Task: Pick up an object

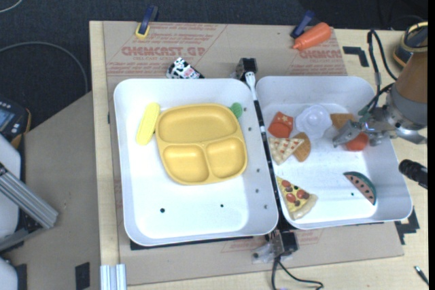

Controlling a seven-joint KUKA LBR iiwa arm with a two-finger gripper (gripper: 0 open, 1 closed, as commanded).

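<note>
Brown board (pixel 204 44) reads "CHEMCAST" (red).

A small red object (pixel 357 141), maybe a toy tomato, lies in the right bin (pixel 326 214) near its right wall. It sits at the gripper's (pixel 348 136) fingertips, partly hidden, beside an orange piece (pixel 340 121).

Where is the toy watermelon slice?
The watermelon slice lies in the right bin, near its front right corner. It sits to the right of the pizza slice and in front of the gripper.
</note>
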